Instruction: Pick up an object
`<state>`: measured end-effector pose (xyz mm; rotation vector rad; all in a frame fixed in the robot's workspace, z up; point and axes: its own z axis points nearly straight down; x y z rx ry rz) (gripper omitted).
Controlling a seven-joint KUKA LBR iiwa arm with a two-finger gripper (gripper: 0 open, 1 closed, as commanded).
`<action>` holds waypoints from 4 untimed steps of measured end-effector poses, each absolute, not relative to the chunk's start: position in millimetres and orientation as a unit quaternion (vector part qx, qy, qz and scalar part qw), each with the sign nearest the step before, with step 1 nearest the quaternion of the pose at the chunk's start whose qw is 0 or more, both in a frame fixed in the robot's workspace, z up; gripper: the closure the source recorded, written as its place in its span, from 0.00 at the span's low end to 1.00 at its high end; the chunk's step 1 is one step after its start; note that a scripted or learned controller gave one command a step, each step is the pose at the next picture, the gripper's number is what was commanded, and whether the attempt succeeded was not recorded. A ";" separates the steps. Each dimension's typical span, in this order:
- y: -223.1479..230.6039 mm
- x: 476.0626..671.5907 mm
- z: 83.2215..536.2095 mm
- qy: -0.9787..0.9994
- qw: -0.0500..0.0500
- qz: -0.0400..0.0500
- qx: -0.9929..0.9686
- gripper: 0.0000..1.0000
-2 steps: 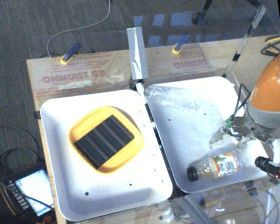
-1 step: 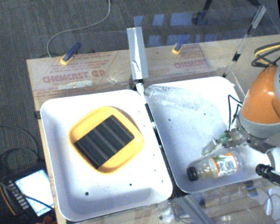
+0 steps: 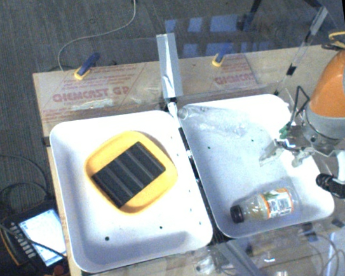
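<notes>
yellow tray (image 3: 132, 170) in left bin (image 3: 85, 243), bottle (image 3: 263, 206) in right bin (image 3: 227, 158); fingers (image 3: 277, 149) over right bin, open/shut can't tell.

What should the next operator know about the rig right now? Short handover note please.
Gripper: over the right part of the right bin, nothing visibly between its fingers.
Bottle: lying on its side near the right bin's front edge, dark cap pointing left, apart from the gripper.
Yellow tray with dark ribbed insert: flat in the left bin.
Done: no pick yet.
Left: descend on an object, grasp, lift.
</notes>
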<state>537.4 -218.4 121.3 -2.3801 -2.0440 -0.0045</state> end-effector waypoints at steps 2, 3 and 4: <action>-200.8 542.9 127.6 -0.586 0.000 0.002 -0.810 0.00; -169.8 483.4 170.0 -0.679 0.001 0.002 -0.734 0.00; -198.2 482.9 116.9 -0.712 0.001 0.001 -0.702 0.00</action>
